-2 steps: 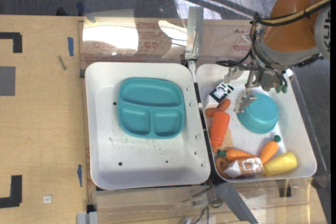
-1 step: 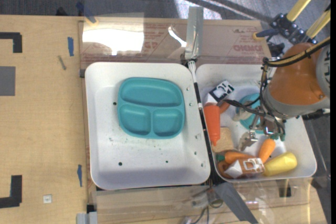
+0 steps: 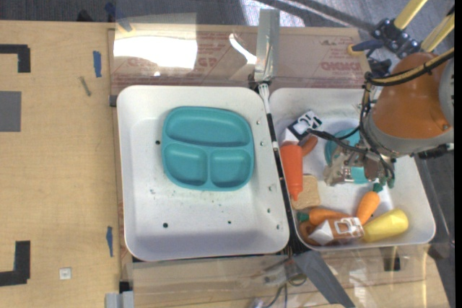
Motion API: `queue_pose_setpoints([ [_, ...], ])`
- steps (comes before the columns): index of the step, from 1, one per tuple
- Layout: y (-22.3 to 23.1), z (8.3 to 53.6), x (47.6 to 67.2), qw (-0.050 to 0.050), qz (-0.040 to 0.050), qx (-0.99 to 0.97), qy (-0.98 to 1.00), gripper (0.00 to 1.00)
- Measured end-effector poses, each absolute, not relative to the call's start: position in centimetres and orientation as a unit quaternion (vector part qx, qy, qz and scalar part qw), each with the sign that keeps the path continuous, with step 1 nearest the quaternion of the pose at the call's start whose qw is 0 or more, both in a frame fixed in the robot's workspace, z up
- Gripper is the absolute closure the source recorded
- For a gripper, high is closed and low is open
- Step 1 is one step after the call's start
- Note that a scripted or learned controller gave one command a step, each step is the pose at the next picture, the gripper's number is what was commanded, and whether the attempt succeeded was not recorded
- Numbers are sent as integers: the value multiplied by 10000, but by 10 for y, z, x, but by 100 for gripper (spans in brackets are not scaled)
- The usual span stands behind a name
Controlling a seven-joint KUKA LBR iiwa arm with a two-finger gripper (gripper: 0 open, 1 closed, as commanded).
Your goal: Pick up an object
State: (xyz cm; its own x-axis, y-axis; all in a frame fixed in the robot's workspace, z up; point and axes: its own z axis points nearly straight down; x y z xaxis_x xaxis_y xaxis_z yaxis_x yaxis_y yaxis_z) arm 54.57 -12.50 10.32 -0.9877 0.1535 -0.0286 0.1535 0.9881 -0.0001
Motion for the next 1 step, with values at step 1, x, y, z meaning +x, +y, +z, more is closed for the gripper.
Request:
queue_pose_setpoints([
  [1, -125, 102, 545, 130, -10, 769, 9970, 0],
])
